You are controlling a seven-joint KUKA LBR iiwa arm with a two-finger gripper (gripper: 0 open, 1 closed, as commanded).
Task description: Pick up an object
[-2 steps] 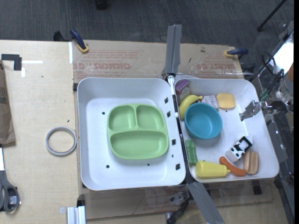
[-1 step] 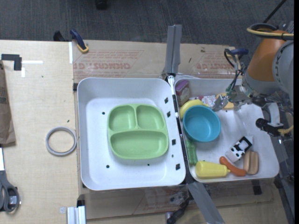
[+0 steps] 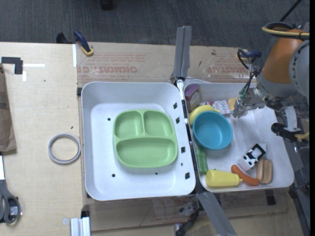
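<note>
My gripper (image 3: 239,109) hangs low in the back of the right bin (image 3: 280,146), just right of a small pale packet (image 3: 222,105). I see nothing held in it. In front of it and to the left sits a blue bowl (image 3: 212,131) with a yellow dish (image 3: 203,111) tucked behind it. A black-and-white patterned piece (image 3: 252,156), a tan bun (image 3: 265,171), an orange sausage (image 3: 245,176) and a yellow block (image 3: 222,179) lie along the bin's front. By the left wall are a green stick (image 3: 201,160) and a purple item (image 3: 192,91).
The left bin (image 3: 93,132) holds a green divided plate (image 3: 145,138). On the bench to the left lie a grey ring (image 3: 64,148), scissors (image 3: 7,206) and a blue clamp (image 3: 84,43). A metal bar (image 3: 182,50) stands between the bins at the back.
</note>
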